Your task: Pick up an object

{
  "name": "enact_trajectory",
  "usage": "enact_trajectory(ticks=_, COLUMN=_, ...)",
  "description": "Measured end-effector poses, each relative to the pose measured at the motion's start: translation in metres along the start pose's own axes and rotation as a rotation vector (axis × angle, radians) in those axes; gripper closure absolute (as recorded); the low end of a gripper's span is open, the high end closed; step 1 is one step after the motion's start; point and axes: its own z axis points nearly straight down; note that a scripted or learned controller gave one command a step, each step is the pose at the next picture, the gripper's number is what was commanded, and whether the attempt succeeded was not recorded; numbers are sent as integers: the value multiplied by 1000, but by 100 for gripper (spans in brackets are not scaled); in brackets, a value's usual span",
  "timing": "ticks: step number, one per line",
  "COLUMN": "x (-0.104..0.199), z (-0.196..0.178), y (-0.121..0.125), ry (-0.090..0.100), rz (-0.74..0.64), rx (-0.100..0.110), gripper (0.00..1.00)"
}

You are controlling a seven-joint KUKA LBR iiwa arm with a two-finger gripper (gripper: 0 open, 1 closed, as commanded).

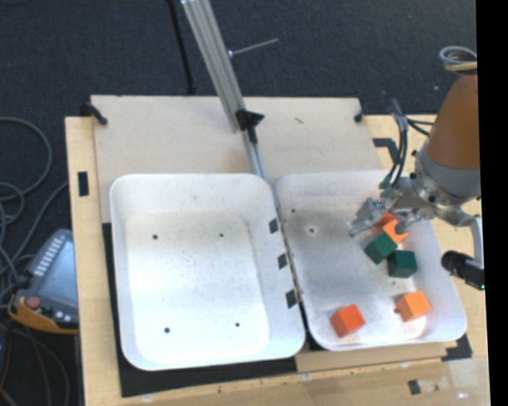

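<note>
My gripper point(381, 217) reaches in from the right and hangs over the upper right part of the right bin point(320, 200). Directly under and against it lies a small orange block point(395, 230), partly covered by the gripper. A green block point(378, 249) touches that block's lower left, and a darker green block point(402, 263) sits just below it. Two more orange blocks rest near the bin's front, one point(348, 319) at the middle and one point(412, 305) towards the right wall.
The left bin point(154, 201) stands beside the right one, with a narrow gap between their walls. A slanted metal post point(220, 66) rises behind the bins. Cables and a handheld pendant point(49, 280) lie off the bench to the left.
</note>
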Motion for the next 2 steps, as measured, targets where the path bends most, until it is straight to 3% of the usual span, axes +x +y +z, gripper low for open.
enact_trajectory(ticks=1, x=-72, z=115, y=-55, ry=0, rz=1, rx=11, gripper=0)
enact_trajectory(ticks=2, x=-69, z=146, y=3, ry=-1, rz=-4, rx=3, gripper=0)
